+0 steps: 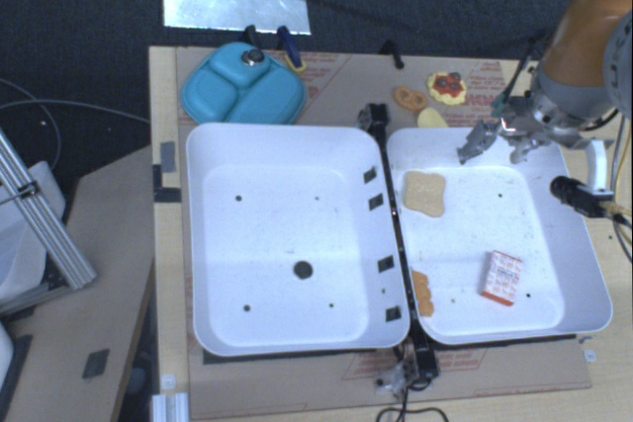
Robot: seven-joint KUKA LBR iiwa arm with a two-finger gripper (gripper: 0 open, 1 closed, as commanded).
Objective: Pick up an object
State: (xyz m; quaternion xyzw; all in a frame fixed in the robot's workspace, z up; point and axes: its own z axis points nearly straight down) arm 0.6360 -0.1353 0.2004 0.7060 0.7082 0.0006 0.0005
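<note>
The arm is reaching in from the right, and its pincer (497, 139) is hanging over the far edge of the right bin (584, 311), close to that bin's far rim. The two fingers are standing apart, one (473, 145) angling toward the left and the other toward the near side, with nothing showing between them.

Three candidates are lying in the right bin. The closest is a tan bread slice (425, 194), resting flat on the bin floor to the left of and nearer than the pincer, not far from the divider between the bins. Its longer side is running roughly near-to-far, so a grip across its shorter width looks the more promising. A small red-and-white box (502, 278) is sitting well apart toward the near right, tilted slightly, long axis also about near-to-far. A small orange piece (422, 292) is lying against the near left wall of the bin, awkward to reach because of the wall.

The left bin (213, 212) is holding only a small dark round item (303, 270). On the counter (336, 74) beyond the bins, a blue divided tray (243, 88) and a few toy food pieces (447, 87) are lying outside reach of this pick.

Judging from this, the bread slice is the likely target: the pincer would need to shift left and nearer, then descend.
</note>
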